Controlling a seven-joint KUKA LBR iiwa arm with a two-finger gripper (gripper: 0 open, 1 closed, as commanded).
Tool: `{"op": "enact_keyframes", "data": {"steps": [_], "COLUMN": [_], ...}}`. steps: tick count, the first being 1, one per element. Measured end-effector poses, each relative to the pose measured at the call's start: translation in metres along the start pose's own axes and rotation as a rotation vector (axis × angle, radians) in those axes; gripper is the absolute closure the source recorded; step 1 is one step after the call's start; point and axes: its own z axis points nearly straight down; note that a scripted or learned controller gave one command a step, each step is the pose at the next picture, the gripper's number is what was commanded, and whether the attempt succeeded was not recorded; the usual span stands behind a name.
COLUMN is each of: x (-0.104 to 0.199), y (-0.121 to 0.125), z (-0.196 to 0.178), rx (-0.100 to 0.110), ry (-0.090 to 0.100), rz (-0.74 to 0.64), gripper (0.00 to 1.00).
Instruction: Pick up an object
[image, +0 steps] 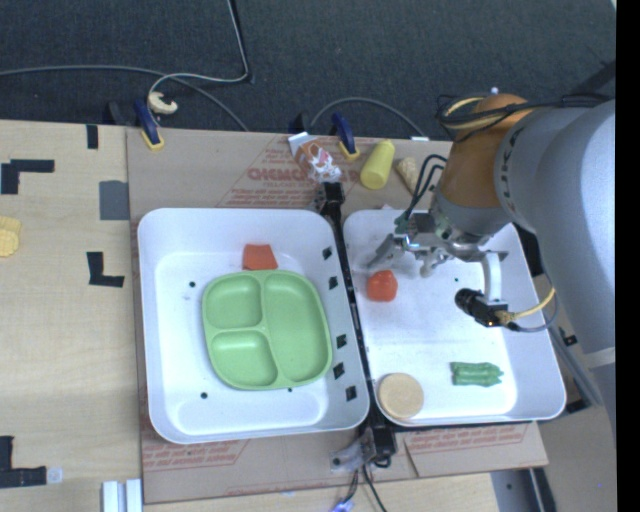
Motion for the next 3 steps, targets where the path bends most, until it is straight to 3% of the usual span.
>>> {"op": "enact_keyframes", "data": {"steps": [1, 2, 3], "x": [-0.004, -0.004, -0.004], "y": [-0.010, -0.010, -0.010], "z": [0.032, 0.022, 0.022], "rx": [-0.006, -0.008, -0.007], "ry": [-0.001, -0.002, -0.002], "rz": [0.000, -0.001, -0.001], "gripper": [0.00, 1.00, 0.00]}}
